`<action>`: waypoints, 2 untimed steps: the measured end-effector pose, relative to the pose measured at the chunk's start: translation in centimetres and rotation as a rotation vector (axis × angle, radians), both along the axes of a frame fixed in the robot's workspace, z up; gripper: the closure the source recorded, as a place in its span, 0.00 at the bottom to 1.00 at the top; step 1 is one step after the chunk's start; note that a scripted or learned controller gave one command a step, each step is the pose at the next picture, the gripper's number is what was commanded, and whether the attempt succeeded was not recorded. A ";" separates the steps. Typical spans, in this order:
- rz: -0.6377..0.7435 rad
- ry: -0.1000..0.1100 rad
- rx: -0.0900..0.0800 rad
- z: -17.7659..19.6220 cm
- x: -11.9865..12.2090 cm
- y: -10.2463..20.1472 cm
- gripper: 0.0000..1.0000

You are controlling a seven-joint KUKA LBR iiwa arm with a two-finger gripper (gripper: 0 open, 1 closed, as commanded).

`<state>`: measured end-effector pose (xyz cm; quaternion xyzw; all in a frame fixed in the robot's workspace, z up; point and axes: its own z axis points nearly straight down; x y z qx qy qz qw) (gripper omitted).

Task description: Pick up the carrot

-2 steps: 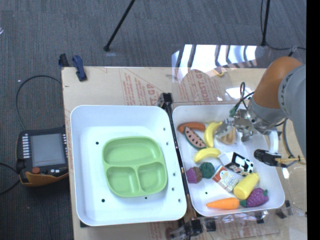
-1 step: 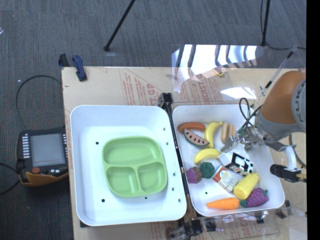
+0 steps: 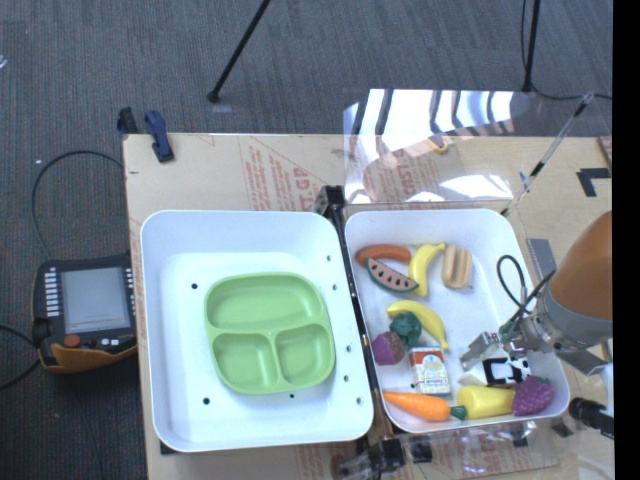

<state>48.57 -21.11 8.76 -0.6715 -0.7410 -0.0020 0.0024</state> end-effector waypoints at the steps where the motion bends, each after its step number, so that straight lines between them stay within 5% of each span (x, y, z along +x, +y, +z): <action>1: -0.141 0.003 0.000 5.0 -0.9 10.6 0.00; 2: 0.171 -0.032 -0.017 0.8 -0.1 12.3 0.00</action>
